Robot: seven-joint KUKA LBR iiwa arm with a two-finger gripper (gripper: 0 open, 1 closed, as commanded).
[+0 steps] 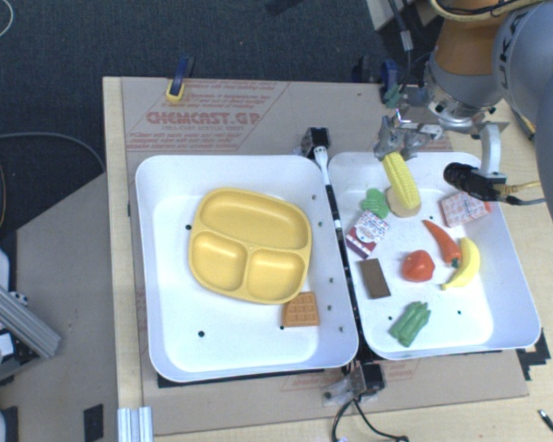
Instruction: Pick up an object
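My gripper [401,143] hangs over the far edge of the right bin [516,293], directly above the upper end of a yellow corn cob [401,183]. The cob's top touches or nearly touches the gripper, and the cob slants down into the bin. Other things in this bin are a green leafy piece [375,201], a red and white packet [367,233], a brown bar [374,278], a red tomato [418,265], a red pepper [441,238], a banana [466,263], a green vegetable [410,323] and a pink packet [464,209].
The left bin [161,274] holds a yellow divided plate [251,245] and an orange waffle piece [301,311] near its front right corner. A black part [473,181] juts over the right bin's far right side. Both bins rest on a cardboard sheet [212,109].
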